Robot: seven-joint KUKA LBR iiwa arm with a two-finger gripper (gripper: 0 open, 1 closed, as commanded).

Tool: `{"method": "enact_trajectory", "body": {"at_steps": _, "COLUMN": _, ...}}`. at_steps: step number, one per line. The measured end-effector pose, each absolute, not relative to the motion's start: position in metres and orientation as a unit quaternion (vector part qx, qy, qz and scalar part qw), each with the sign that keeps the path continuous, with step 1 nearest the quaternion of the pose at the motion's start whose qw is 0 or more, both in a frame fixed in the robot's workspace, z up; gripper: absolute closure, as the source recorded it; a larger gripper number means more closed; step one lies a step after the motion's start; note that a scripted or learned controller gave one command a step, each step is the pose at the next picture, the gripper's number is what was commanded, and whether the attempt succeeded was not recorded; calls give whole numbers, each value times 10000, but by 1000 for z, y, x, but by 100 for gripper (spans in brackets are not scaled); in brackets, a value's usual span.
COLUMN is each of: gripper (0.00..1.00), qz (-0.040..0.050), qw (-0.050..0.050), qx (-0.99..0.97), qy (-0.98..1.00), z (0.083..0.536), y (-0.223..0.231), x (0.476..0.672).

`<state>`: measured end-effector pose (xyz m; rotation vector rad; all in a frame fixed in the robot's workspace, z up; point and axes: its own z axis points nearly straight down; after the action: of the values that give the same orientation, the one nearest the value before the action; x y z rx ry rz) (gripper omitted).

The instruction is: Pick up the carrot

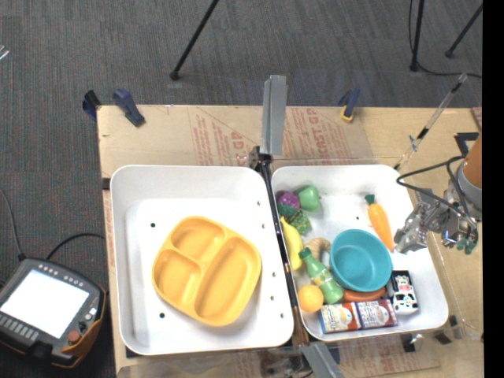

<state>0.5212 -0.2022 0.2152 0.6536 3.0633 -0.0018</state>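
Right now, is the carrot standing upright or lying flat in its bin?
Lying flat. The carrot rests lengthwise on the floor of the right bin, green top toward the far wall, beside the blue bowl.

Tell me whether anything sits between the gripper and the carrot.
Nothing visible does. The gripper hovers at the right bin's right side, and only bare white floor separates it from the carrot. The teal bowl lies beside the carrot, below that line.

arm (472,172) cut off at right edge (fingers indistinct)
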Motion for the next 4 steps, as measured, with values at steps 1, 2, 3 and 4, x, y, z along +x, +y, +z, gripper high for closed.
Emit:
{"method": "enact_trajectory", "body": {"at_steps": 1, "gripper": 100, "qz": 6, "qw": -28, "qx": 3447, "qy": 9387, "z": 137, "y": -155, "x": 570}}
{"method": "enact_trajectory", "body": {"at_steps": 2, "gripper": 100, "qz": 4, "qw": -7, "qx": 3914, "qy": 9202, "z": 179, "y": -100, "x": 570}}
{"method": "enact_trajectory", "body": {"at_steps": 3, "gripper": 100, "qz": 0, "qw": 13, "qx": 2113, "qy": 9774, "z": 227, "y": -187, "x": 571}}
{"method": "enact_trajectory", "body": {"at_steps": 4, "gripper": 100, "qz": 8, "qw": -35, "qx": 2195, "qy": 9756, "z": 178, "y": -152, "x": 475}}
